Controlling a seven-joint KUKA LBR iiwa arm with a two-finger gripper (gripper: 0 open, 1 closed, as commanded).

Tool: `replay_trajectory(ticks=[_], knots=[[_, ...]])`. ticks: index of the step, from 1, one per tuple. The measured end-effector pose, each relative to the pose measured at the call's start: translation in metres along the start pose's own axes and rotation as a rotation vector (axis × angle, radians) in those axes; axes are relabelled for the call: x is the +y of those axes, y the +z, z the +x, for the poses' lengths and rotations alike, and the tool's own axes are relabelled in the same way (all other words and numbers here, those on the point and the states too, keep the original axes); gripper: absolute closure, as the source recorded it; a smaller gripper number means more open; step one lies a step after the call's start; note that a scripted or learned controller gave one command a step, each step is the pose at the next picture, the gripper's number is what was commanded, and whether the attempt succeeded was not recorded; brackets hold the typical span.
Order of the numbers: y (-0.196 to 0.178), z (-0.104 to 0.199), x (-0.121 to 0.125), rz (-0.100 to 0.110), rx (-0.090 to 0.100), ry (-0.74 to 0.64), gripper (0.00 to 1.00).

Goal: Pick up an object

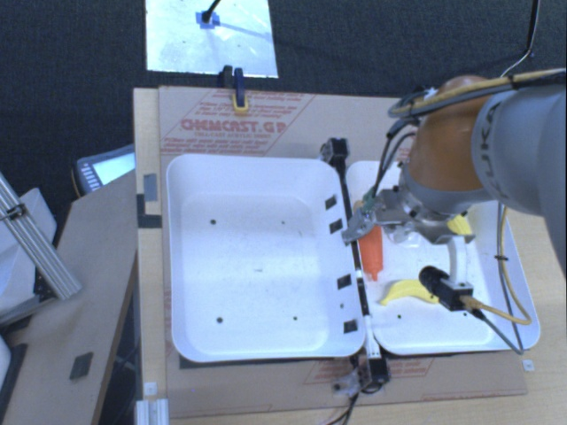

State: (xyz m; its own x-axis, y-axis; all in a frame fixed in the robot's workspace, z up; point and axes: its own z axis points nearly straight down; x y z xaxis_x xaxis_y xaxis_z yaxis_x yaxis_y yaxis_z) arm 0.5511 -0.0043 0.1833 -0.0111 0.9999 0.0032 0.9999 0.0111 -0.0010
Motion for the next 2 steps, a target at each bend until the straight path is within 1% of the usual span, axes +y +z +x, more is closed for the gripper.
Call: replay_trajectory(ticks=[1, 2], knots=[[-0.012, -0.005, 0.001, -0.004, -0.003, 0.008, 1.0], [-0.101, -0.022, 0.094, -0.019, -0.006, 0.006, 1.0]])
